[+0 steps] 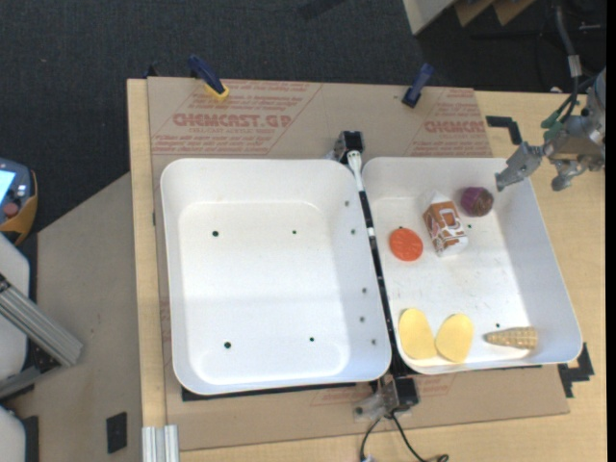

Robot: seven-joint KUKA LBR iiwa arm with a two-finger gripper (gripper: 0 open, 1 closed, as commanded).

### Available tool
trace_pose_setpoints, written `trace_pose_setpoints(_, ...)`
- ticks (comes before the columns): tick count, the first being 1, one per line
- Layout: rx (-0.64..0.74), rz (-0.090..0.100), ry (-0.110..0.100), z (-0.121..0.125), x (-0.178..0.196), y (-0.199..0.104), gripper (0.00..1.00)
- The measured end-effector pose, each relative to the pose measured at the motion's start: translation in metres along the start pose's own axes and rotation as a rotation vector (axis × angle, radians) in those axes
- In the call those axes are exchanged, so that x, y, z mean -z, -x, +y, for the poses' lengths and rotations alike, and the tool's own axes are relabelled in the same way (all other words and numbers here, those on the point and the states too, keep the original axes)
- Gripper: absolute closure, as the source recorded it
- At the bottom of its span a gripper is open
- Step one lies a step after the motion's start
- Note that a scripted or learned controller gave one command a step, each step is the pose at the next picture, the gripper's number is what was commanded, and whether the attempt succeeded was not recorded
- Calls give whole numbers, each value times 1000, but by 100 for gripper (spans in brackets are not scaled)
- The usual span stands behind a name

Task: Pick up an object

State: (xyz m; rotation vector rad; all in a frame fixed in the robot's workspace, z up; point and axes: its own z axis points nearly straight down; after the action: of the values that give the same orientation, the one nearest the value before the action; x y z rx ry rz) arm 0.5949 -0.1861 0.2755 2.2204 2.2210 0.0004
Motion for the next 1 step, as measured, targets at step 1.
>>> trace_pose_setpoints(1,-4,4,-14,-13,-160,38,0)
